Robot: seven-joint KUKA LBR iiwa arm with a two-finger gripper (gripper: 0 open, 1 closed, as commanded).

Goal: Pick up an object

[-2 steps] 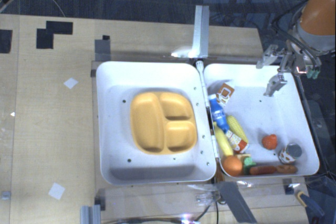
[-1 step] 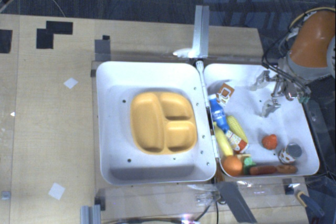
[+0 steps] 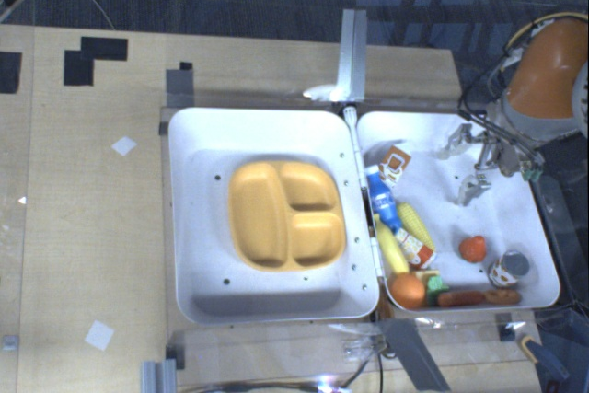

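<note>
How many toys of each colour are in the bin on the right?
Yellow: 2, a plastic corn cob and a banana.
Orange: 1, a round fruit.
Red: 2, a small tomato and a long sausage.
Blue: 1, a bottle.
Total: 6

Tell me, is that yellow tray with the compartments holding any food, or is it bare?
Bare. The yellow tray in the left bin shows three clean compartments; all the toy food lies in the right bin.

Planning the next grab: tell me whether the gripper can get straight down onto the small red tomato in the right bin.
Probably yes. The tomato sits apart from its neighbours on bare bin floor, and the gripper hangs just above it in view.
</note>
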